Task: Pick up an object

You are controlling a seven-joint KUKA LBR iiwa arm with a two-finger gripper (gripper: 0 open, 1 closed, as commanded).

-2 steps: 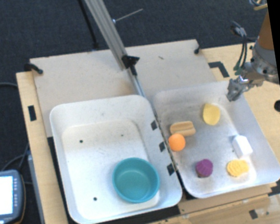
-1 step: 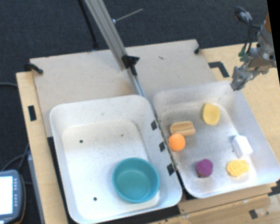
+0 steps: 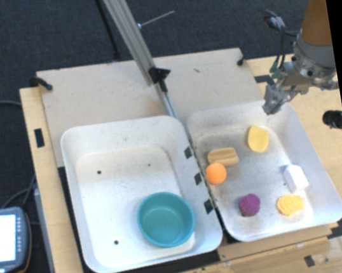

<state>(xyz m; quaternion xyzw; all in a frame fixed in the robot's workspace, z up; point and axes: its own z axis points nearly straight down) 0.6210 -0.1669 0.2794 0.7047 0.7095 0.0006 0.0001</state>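
Jaws (image 3: 271, 105) hang over the far right corner of the right bin (image 3: 316, 161), above its rim; whether they are spread or pressed together cannot be told, and nothing shows between them; that bin holds six things: a yellow piece (image 3: 258, 139) near its far edge, a tan block (image 3: 222, 156) by its left wall, an orange ball (image 3: 215, 174) touching the block's near side, a purple lump (image 3: 249, 204) toward the near edge, a white block (image 3: 294, 177) by the right wall, a ridged yellow piece (image 3: 290, 204) in the near right corner; the left bin (image 3: 96, 151) holds a teal bowl (image 3: 165, 219), upright, near its near right corner.
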